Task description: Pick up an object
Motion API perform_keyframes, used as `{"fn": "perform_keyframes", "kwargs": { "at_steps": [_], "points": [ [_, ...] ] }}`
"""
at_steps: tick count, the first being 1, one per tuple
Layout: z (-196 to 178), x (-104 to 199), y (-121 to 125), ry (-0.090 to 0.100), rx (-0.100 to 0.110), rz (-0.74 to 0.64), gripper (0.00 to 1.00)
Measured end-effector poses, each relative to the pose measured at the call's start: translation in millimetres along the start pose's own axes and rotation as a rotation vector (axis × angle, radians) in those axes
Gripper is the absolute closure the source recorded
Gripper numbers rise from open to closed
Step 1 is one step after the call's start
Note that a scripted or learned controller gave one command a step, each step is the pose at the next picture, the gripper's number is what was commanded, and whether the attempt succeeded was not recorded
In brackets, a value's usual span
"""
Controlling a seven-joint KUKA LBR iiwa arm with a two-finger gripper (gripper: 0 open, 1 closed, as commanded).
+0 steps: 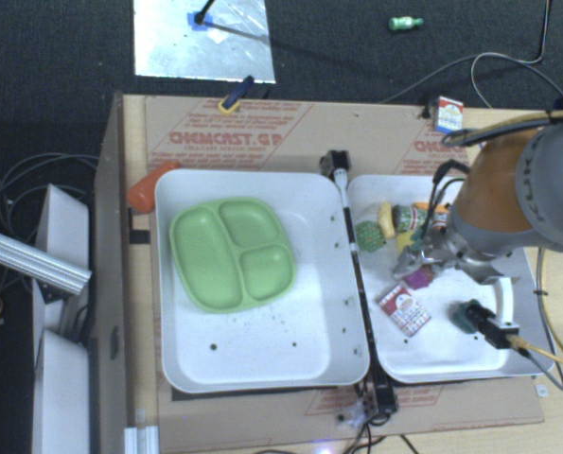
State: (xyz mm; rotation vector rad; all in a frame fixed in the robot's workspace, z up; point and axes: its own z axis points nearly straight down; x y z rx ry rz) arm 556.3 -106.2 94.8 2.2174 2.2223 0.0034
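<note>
The claw [416, 255] hangs low in the right bin [451, 367], too blurred to tell how it is set, directly over a small purple object [416, 278], while the red-and-white packet [403, 309] lies just below-left, long axis running diagonally.

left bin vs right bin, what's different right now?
The left bin bears one green divided plate, while the right bin bears several small things, among them a green ball and a red-and-white packet. The arm reaches over the right bin, with its claw low among those things; nothing hangs over the left bin. Both are shallow, white and roughly rectangular, side by side.
</note>
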Motion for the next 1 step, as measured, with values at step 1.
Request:
{"fn": "perform_keyframes", "kwargs": {
  "at_steps": [1],
  "points": [
    [-90.4,63.7,10.8,0.001,-0.001,-0.002,1.0]
  ]
}}
